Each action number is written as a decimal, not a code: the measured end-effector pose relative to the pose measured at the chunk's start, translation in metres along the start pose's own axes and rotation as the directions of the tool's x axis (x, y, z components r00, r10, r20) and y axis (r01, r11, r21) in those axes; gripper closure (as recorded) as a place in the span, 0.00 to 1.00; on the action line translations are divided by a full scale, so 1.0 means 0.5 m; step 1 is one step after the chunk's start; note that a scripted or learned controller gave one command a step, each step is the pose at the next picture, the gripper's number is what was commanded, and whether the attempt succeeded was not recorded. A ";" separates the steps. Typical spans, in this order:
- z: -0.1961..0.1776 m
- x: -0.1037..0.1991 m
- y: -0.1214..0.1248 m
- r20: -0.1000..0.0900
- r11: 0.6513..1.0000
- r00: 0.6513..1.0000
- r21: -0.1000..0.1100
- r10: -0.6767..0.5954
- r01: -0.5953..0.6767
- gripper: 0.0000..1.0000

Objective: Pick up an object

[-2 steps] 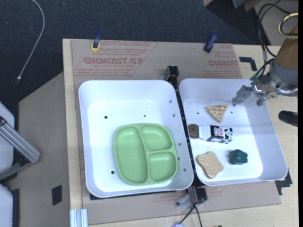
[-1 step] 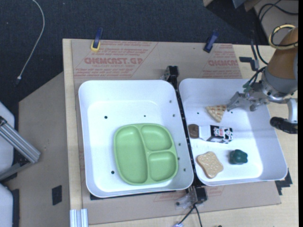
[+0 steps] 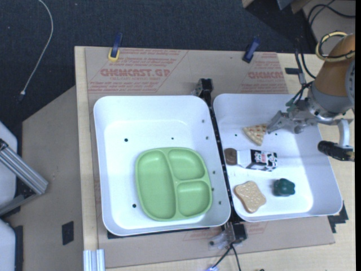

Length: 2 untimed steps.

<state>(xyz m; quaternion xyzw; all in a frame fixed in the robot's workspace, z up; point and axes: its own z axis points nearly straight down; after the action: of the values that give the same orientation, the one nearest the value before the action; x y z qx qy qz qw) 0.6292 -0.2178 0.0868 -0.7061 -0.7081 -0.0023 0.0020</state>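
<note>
Dark carpet surrounds my counter (image 3: 169, 75), where the claw (image 3: 280, 121) hovers beside the waffle wedge (image 3: 255, 133) near the right bin's (image 3: 321, 202) far edge; I cannot tell its grip state. It looks light, stiff; I'd pinch its straight sides.

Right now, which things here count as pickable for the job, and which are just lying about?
Job, all in the right bin:
waffle piece
brown piece
black-and-white carton
toast slice
dark green object
gripper

Lying about:
green divided plate in the left bin
bench clamps
</note>
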 end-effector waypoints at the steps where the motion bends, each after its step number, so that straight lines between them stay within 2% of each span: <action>1: -0.020 -0.002 0.000 0.005 1.000 1.000 -0.003 -0.001 0.001 1.00; 2: -0.131 -0.002 -0.017 0.009 1.000 1.000 -0.006 0.003 -0.003 1.00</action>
<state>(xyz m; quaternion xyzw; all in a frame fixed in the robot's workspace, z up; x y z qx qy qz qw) 0.6205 -0.2191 0.1525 -0.7072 -0.7070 -0.0012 -0.0033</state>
